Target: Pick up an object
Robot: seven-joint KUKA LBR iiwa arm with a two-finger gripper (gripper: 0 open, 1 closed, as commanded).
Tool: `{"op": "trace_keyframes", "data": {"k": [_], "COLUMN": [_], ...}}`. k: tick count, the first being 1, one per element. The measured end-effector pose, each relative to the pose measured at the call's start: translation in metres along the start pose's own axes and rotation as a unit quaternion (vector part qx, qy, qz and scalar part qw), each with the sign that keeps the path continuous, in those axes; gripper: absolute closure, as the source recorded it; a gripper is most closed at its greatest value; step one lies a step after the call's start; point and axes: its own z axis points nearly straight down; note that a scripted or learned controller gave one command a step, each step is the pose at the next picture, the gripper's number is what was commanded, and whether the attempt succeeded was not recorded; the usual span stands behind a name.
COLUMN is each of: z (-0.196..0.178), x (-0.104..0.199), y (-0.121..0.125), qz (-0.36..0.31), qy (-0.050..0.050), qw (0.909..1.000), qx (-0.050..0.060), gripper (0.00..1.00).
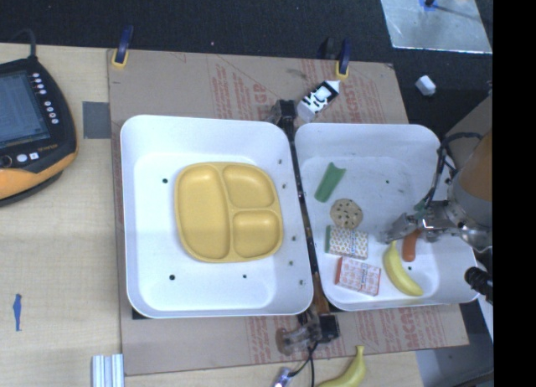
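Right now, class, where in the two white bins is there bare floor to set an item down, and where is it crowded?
Free: left bin floor around the yellow tray; right bin between the green piece and far wall. Crowded: near the cookie, packets, banana.

The wooden tabletop carries a cardboard sheet, two white bins left of the claw, and a pendant.

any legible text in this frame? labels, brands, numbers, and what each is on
Nothing reads clearly enough to quote.
Cardboard sheet under the bins: red printed lines, too blurred to read.
Two red-and-white packets in the right bin: print too small.
Black-and-white tag above the bins: pattern, no readable characters.
Teach pendant screen: blurred.
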Motion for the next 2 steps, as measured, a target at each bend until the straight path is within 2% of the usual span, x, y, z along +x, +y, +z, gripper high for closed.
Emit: {"op": "trace_keyframes", "data": {"k": [1,2], "z": [-0.011,-0.006], "x": [-0.001,0.056], "y": [0.001,0.042], "qz": [-0.003,0.0], "qy": [-0.001,-0.003], "qw": [1.0,1.0], "qx": [0.001,-0.007], "gripper": [1.0,1.0]}}
